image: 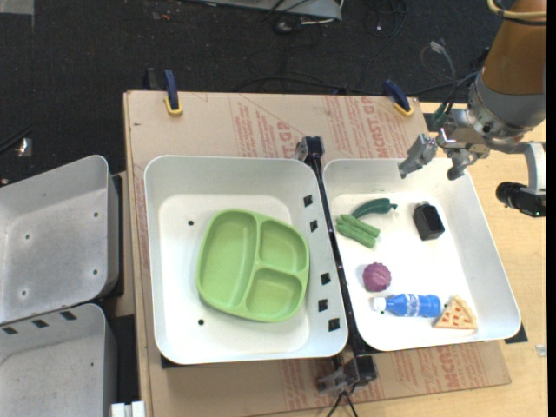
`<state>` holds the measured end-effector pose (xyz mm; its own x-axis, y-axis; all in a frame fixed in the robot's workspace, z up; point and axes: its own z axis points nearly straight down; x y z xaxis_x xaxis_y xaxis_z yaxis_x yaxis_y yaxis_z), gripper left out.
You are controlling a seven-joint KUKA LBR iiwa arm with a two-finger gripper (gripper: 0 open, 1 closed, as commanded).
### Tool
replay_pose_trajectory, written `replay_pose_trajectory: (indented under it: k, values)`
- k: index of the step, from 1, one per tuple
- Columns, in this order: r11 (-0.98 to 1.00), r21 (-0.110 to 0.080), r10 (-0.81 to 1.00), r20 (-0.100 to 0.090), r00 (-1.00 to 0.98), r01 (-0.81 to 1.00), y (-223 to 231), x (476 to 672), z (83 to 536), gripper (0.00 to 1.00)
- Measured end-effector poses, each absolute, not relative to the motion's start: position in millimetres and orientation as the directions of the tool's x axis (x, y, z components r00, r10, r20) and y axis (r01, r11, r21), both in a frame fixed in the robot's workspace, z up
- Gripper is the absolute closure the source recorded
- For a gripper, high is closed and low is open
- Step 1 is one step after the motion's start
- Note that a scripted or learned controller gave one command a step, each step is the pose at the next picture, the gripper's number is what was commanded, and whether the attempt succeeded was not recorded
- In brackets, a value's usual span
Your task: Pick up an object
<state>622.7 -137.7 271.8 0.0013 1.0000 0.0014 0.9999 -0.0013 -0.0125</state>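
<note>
Gripper (436, 156) spread apart, holding nothing, just above black block (428, 221). Block likely light, rigid; pinch across short sides.

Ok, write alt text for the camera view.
A grey two-finger gripper, fingers spread, holding nothing, hovers over the right white bin's far edge. That bin holds a black block, green vegetables, a purple ball and more; the left bin holds a green divided plate.
</note>
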Motion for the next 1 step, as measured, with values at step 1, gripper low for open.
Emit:
replay_pose_trajectory:
  k: [1]
  values:
    - [0.001,0.0,1.0,0.0,-0.001,1.0,-137.4,624.7,279.5,0.0]
